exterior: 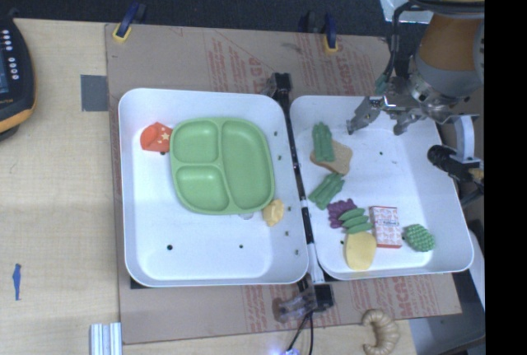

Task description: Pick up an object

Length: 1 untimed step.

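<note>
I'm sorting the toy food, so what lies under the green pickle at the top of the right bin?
A tan bread slice lies partly under the green pickle, on the right bin. Whatever is beneath the covered part of that slice can't be seen.

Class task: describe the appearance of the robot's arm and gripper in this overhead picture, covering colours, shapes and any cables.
The arm is a thick rounded cylinder, orange above a grey metallic wrist. Black and yellow cables loop near its top. The gripper is dark grey metal, with two thin fingers spreading out from a compact body.
</note>
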### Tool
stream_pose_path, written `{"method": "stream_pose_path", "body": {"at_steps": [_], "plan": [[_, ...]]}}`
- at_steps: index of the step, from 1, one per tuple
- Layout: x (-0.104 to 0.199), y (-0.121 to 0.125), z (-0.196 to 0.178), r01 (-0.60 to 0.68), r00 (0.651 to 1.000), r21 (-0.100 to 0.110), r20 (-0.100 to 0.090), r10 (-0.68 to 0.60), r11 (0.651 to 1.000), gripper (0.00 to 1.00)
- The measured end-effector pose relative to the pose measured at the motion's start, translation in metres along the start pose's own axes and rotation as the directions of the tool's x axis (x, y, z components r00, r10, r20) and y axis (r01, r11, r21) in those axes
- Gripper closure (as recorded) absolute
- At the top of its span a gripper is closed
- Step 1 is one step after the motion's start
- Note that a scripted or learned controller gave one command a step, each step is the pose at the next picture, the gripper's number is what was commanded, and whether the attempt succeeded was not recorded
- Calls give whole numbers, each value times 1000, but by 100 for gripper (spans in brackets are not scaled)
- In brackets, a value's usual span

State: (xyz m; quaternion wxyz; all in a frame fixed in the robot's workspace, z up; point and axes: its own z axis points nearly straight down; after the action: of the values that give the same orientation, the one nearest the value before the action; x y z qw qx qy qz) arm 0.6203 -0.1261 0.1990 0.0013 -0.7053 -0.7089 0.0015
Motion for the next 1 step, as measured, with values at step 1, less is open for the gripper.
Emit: {"method": "stream_pose_path", "body": {"at_steps": [1], "plan": [[35,-12,96,4,1000,8,-2,-4,1000,0]]}}
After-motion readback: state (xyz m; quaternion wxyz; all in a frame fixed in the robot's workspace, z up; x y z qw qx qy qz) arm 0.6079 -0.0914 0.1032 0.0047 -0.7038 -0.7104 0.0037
